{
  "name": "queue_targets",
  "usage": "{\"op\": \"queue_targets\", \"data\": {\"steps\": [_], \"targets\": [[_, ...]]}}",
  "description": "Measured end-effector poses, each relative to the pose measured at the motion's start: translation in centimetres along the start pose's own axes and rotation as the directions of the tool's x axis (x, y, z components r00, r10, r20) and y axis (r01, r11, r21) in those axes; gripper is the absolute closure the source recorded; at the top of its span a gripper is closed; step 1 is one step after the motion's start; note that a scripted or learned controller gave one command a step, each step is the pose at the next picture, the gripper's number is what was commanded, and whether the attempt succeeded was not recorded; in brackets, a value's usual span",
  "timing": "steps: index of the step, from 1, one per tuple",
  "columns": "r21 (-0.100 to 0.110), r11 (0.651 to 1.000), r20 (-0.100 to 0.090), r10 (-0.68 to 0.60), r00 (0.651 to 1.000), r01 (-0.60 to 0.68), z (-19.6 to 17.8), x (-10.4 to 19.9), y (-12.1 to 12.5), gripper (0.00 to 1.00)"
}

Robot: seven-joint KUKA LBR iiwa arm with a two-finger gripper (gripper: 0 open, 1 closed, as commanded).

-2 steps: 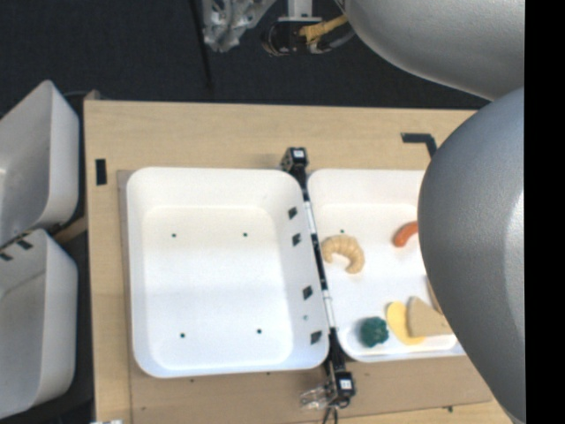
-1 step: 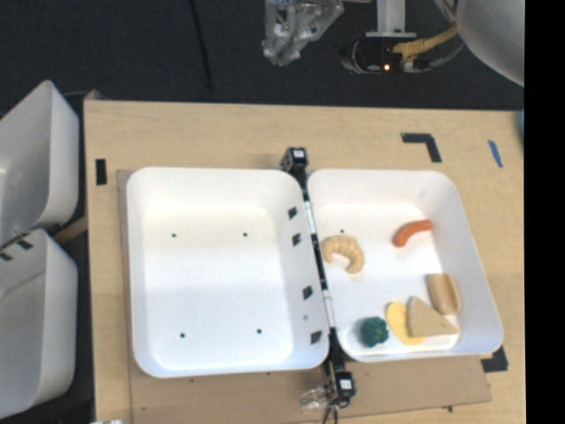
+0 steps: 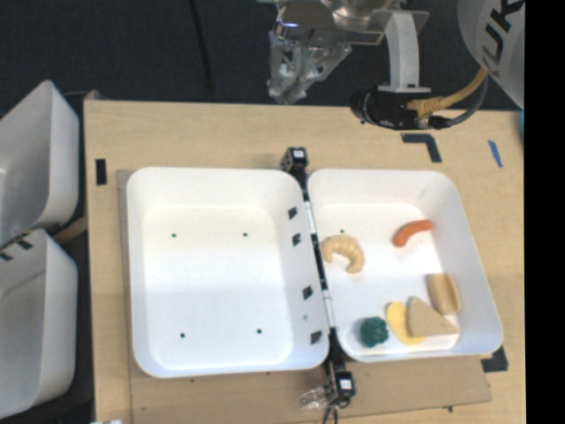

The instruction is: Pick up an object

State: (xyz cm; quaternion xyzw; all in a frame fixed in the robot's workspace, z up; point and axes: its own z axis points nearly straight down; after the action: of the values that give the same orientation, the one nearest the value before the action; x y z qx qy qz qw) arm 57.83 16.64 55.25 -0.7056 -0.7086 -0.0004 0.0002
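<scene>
My gripper (image 3: 290, 85) hangs high at the top of the view, above the bench's far edge and well away from both bins. Nothing shows between its fingers. In the right bin (image 3: 459, 203) lie a croissant (image 3: 344, 252) near the divider, an orange sausage-shaped piece (image 3: 411, 231), a bread roll (image 3: 443, 292), a tan wedge (image 3: 429, 320) resting on a yellow disc (image 3: 397, 320), and a small green lump (image 3: 373, 330) at the front.
The left bin (image 3: 212, 272) sits beside the right one, with a dark clip strip (image 3: 309, 263) along their shared edge. White containers (image 3: 31, 237) stand off the bench's left side. A blue mark (image 3: 495, 154) is on the bench at far right.
</scene>
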Motion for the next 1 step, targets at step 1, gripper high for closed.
{"op": "queue_targets", "data": {"steps": [1], "targets": [[0.017, 1.0, 0.007, 0.004, 1.0, -0.004, 24.6, 1.92, -4.11, 1.0]]}}
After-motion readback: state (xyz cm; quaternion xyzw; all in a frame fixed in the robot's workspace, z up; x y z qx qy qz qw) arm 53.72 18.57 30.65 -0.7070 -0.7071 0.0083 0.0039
